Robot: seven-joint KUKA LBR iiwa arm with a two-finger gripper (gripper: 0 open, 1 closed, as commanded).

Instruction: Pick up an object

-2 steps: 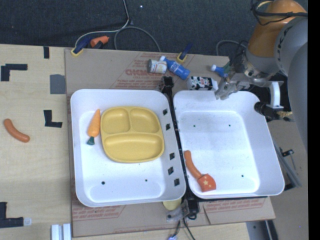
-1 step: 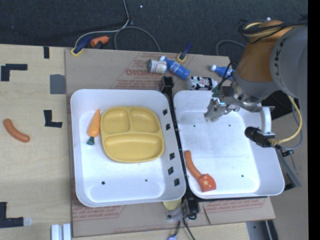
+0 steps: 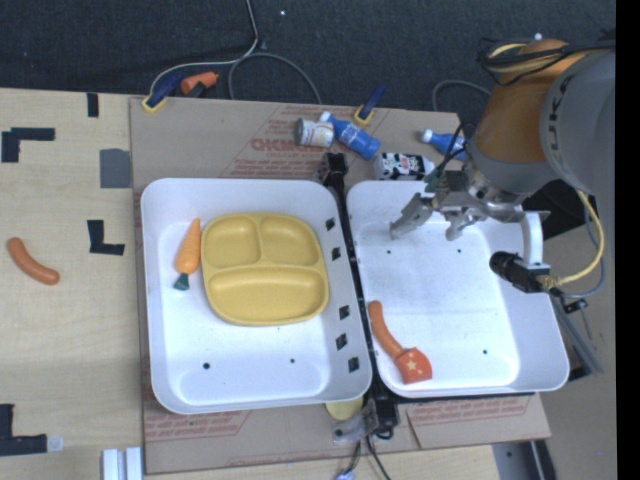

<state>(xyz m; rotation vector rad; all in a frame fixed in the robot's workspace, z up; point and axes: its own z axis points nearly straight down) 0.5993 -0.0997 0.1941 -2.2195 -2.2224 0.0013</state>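
End effector spread over the right bin, nothing between its fingers

The end effector (image 3: pixel 432 221) hangs over the upper part of the right bin (image 3: pixel 520 353), its two grey fingers spread apart with only bare white floor showing between them. The grey arm with its orange band (image 3: pixel 515 108) reaches in from the right. In the same bin, near the lower left corner and well apart from the end effector, lies an orange sausage-shaped toy (image 3: pixel 383 330) touching a small red piece with a star (image 3: pixel 414 366). The left bin (image 3: pixel 240 383) holds a yellow divided plate (image 3: pixel 265 268) with a toy carrot (image 3: pixel 187 248) just beside its left edge. On the tabletop (image 3: pixel 60 358), far left, lies another orange sausage (image 3: pixel 32 261)
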